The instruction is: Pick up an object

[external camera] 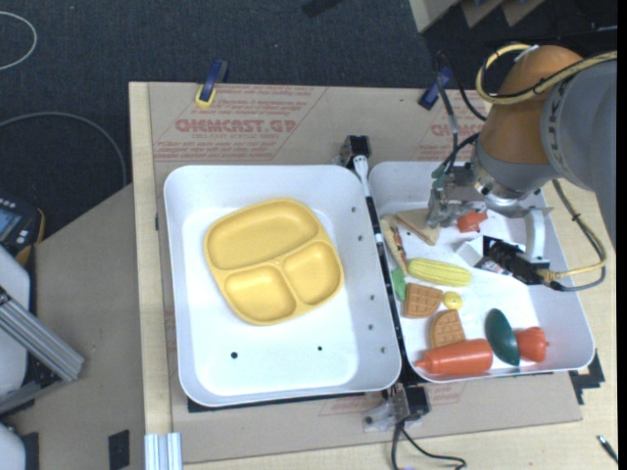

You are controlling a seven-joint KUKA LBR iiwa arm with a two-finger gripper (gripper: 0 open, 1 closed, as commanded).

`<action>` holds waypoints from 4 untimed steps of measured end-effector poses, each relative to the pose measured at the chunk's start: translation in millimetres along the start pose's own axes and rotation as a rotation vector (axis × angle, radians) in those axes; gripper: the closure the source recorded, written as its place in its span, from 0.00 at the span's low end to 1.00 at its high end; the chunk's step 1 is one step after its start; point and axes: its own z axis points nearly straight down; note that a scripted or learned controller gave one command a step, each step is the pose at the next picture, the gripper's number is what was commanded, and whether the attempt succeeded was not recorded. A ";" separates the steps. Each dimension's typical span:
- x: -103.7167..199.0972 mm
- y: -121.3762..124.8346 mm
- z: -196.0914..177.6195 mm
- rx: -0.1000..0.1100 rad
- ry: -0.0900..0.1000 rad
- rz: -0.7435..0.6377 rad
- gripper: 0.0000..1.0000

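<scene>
Cardboard-topped bench [294, 116] w/ two white bins – dark carpet [196, 18] around; fingers' [446, 209] state: can't tell.

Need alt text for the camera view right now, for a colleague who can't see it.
The gripper hangs low over the right bin, which holds toy food including a corn cob. The left bin holds a yellow divided tray.

Two white bins [186, 262] on a tan table [147, 164] printed with red lettering. Yellow divided plate [272, 259]. Arm [588, 116] grey with an orange band [524, 106]; hand [449, 207] metallic grey. Just below the hand: yellow corn [439, 272], tan waffle [421, 300]. Further below: red-orange carrot [456, 359], dark green oval piece [503, 337].
</scene>
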 end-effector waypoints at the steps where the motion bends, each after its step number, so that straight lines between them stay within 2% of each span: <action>1: 1.8 8.7 -45.7 0.010 0.002 -0.001 1.00; 2: 1.8 11.2 -100.1 0.008 0.002 -0.001 1.00; 3: 12.5 13.4 -102.2 0.012 0.003 -0.002 1.00; 4: 11.9 0.6 -97.1 0.018 0.003 0.001 1.00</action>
